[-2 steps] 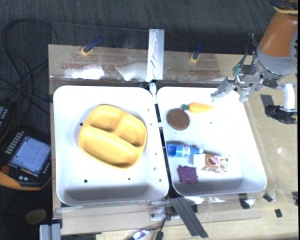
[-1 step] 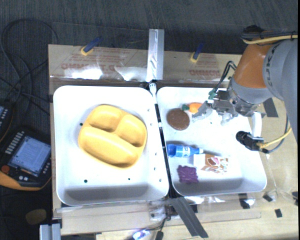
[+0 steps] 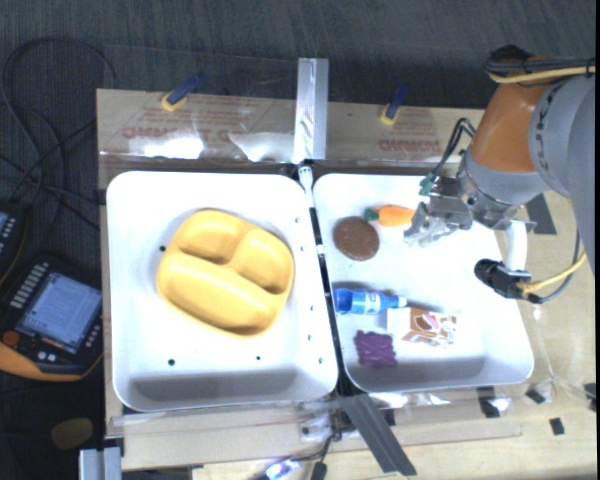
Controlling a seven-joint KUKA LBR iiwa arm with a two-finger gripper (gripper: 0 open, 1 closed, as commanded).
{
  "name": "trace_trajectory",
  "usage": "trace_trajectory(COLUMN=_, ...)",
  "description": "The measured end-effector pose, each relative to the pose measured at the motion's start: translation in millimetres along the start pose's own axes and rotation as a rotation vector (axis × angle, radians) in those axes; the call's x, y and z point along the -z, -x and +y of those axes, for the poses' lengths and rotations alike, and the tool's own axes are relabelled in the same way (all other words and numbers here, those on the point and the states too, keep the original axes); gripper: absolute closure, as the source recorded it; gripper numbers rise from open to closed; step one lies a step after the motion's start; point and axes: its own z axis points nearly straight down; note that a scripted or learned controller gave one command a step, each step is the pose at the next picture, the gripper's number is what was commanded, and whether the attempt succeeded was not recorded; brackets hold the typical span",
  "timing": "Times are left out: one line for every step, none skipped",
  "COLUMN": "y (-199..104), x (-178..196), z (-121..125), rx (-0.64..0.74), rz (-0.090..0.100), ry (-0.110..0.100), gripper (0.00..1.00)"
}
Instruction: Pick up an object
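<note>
One fixed camera looks down at a slant on both bins (image 3: 120, 268), arm (image 3: 540, 138) entering right.

We are counting two bins: the left bin (image 3: 130, 298) and the right bin (image 3: 500, 338). We are seeing one yellow loaf (image 3: 225, 270) in the left bin. To its right we are counting five things: one brown disc (image 3: 356, 237), one carrot (image 3: 394, 214), one blue bottle (image 3: 365, 301), one purple lump (image 3: 376, 348) and one packet (image 3: 427, 326).

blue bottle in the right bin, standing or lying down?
Lying down. The blue bottle rests on its side on the right bin floor, white cap end pointing right toward the small carton.
</note>
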Motion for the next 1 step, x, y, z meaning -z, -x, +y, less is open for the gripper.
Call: trace_trajectory(y=-34.8, x=-14.2, z=3.4, rx=0.156, rz=-0.001, ry=0.002, gripper=1.0)
